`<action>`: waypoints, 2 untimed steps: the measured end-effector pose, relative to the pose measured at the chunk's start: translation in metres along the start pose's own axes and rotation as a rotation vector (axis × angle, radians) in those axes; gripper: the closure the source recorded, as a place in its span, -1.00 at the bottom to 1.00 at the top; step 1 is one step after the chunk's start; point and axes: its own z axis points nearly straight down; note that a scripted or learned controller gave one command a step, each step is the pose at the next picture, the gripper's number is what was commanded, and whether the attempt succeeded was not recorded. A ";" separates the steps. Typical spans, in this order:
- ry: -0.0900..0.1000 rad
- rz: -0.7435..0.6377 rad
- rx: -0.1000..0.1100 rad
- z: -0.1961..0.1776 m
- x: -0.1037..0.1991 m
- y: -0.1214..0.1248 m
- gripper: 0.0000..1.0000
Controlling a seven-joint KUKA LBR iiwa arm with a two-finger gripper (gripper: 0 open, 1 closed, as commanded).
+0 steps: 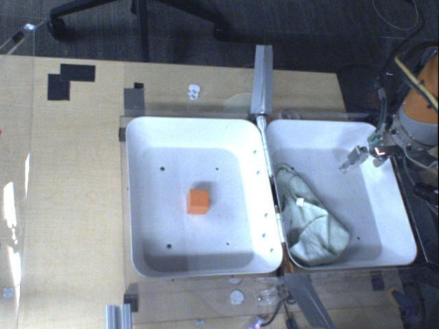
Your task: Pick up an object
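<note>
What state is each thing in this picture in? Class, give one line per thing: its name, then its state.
orange block: resting flat on the left bin's floor, untouched.
cloth: crumpled in a heap in the right bin, against the divider.
tool: hovering above the right bin's far right corner, apart from the cloth.
</note>
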 end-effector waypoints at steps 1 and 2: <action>0.000 -0.214 0.000 -0.032 0.001 -0.004 -1.00; -0.002 -0.264 -0.004 0.057 0.007 0.038 -1.00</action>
